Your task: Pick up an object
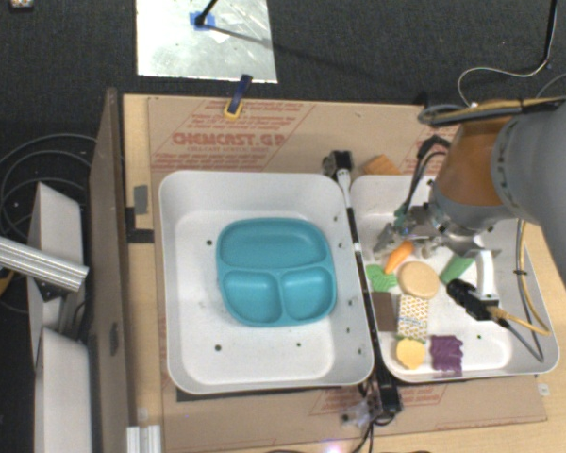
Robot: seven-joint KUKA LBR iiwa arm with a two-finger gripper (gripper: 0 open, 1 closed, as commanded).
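While the claw (417, 232) hovers, a carrot (398, 255) lies beneath.

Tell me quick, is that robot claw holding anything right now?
Gripper: low in the right bin beside the orange carrot-like piece; cannot be told whether it grips anything.

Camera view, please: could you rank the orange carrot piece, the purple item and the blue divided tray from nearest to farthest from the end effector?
Measured from the end effector in the right bin:
1. Orange carrot piece, just below it toward the divider.
2. Purple item, at the right bin's near edge.
3. Blue divided tray, over in the left bin.
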